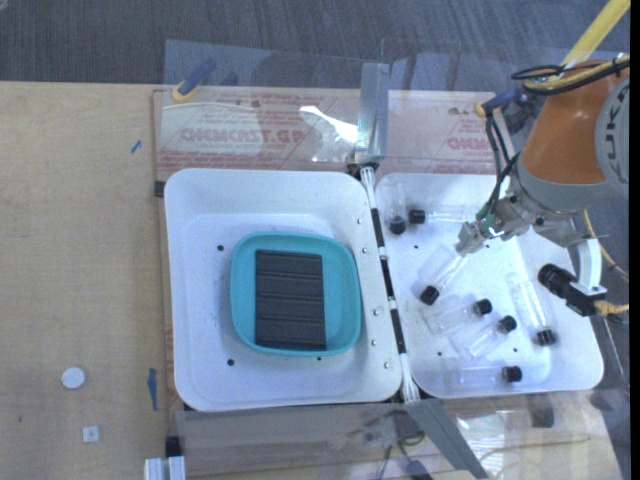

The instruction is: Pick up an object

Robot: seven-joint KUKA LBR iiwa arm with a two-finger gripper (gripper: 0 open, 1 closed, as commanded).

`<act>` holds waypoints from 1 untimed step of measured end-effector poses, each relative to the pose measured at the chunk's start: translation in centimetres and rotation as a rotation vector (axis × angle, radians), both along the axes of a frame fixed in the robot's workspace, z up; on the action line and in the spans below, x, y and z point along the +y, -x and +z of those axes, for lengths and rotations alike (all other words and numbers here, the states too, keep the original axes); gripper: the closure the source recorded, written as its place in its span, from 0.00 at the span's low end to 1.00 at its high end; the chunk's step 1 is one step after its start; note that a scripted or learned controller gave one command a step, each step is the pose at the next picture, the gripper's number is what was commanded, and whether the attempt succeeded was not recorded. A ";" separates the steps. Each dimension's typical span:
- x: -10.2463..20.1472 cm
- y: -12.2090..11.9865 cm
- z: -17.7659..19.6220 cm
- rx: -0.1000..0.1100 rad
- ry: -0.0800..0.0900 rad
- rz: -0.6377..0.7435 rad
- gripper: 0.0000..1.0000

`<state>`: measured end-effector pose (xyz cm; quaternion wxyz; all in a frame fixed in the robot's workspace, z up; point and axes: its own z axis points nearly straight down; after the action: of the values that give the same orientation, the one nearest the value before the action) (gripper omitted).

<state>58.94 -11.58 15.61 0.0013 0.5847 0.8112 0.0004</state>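
Claw (478,234) low over my right bin (592,368); grip state I can't tell.
Nearest vial (440,276) lies just below-left, long axis slanting toward me.

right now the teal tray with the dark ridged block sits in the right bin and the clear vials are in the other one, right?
Not quite. The camera view shows the teal tray with the dark ridged block in the left bin; the clear vials lie in the right bin.
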 end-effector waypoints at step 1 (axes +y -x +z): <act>0.0 0.0 0.0 0.000 0.000 0.000 0.00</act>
<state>58.94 -11.58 15.61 0.0012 0.5847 0.8112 0.0003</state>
